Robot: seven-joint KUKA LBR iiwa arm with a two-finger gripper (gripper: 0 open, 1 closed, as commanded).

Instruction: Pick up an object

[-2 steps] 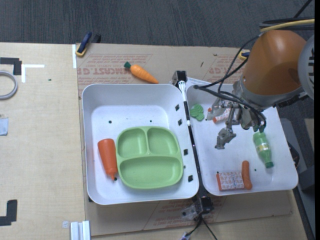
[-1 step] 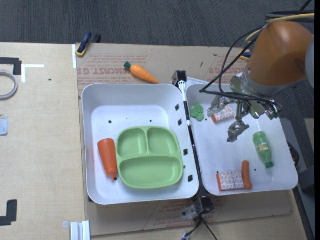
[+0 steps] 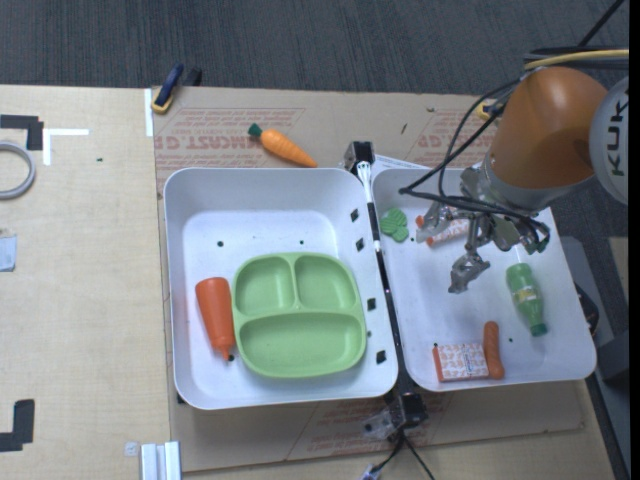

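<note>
My gripper (image 3: pixel 466 272) hangs over the middle of the right bin (image 3: pixel 560 368), fingers pointing down with nothing visible between them. A green bottle (image 3: pixel 525 298) lies just to its right. A small sausage (image 3: pixel 492 349) and a red-and-white packet (image 3: pixel 460 361) lie near the bin's front edge. A green toy (image 3: pixel 394 224) sits at the bin's back left, and a red-and-white item (image 3: pixel 446 234) lies partly under the wrist.
The left bin (image 3: pixel 190 368) holds a green divided plate (image 3: pixel 298 314) and an orange cylinder (image 3: pixel 215 314) at its left. A toy carrot (image 3: pixel 284 146) lies on the cardboard behind the bins. A blue-and-yellow clip (image 3: pixel 167 88) rests at the back left.
</note>
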